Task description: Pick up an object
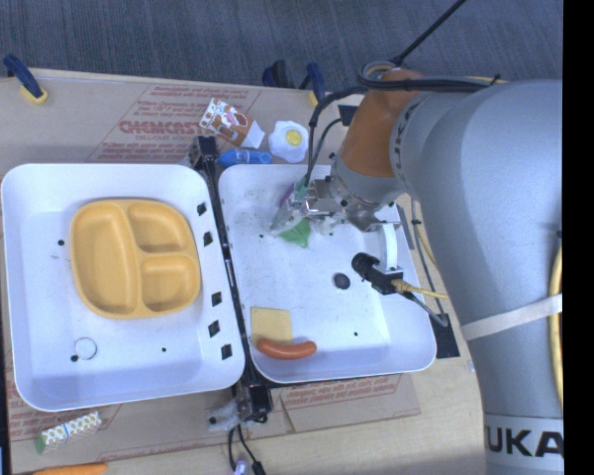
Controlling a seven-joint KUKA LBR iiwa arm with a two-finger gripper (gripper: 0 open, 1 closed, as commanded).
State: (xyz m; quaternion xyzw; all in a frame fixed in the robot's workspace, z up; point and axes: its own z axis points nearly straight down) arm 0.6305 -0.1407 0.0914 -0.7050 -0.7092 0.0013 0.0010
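the grey kuka arm with its orange wrist band [396, 137] reaches from the right over the right-hand shallow white bin [416, 349], beside the left white bin [20, 265] holding a yellow three-section plastic tray [134, 257]. the two-finger gripper [312, 206] is low at a small green object [297, 232]; whether the fingers are apart or closed cannot be told. this looks like the grasp step; next comes closing and lifting. an orange toy sausage [285, 347] and pale yellow cheese square [271, 322] lie well apart, near the front wall.
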